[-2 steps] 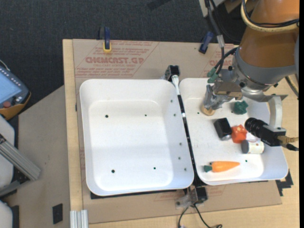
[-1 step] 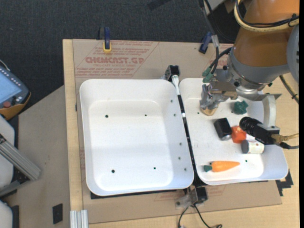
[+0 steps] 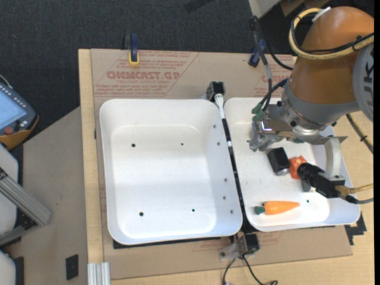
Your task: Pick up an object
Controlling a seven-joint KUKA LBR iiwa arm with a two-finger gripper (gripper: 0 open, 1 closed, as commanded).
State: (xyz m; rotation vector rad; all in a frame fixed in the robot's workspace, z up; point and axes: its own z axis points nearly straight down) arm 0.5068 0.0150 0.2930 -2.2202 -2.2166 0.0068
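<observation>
Scene was evenly and brightly lit from above, left bin (image 3: 160, 171) glared almost featureless white, soft shadow lay under the arm (image 3: 332, 58) to the right of that bin, floor beyond the bench (image 3: 148, 70) stayed dark and grainy, focus slightly soft throughout, edges mildly blurred.

The arm (image 3: 329, 58) enters from the right of the camera view, its orange band forming a large dome above a grey wrist section. The wrist points steeply downward. Cables loop over the top of the orange band and trail along the arm's left side. The gripper (image 3: 278, 158) hangs below the wrist, dark in colour, low over the surface beneath it.
</observation>
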